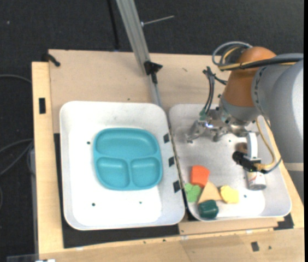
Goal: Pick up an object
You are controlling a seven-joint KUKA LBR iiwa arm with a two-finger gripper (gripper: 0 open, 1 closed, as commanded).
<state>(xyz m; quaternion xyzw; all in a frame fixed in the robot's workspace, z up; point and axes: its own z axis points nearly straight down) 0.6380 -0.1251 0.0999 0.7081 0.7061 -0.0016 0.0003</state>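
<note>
Several small toys lie at the front of the right bin [274, 201]: an orange block [200, 174], a light green piece [192, 191], a tan wedge [211, 191], a yellow piece [230, 194] and a dark green block [208, 208]. My gripper [203, 133] hangs over the back part of this bin, well behind the orange block and apart from all the toys. Its fingers look spread open with nothing between them. The grey arm with its orange band [244, 89] reaches in from the right.
A teal divided plate [126, 158] lies in the left bin [77, 119]. A metal pole [137, 37] slants up from between the bins at the back. Cables and a small cylinder [256, 179] hang off the wrist over the right bin's right side.
</note>
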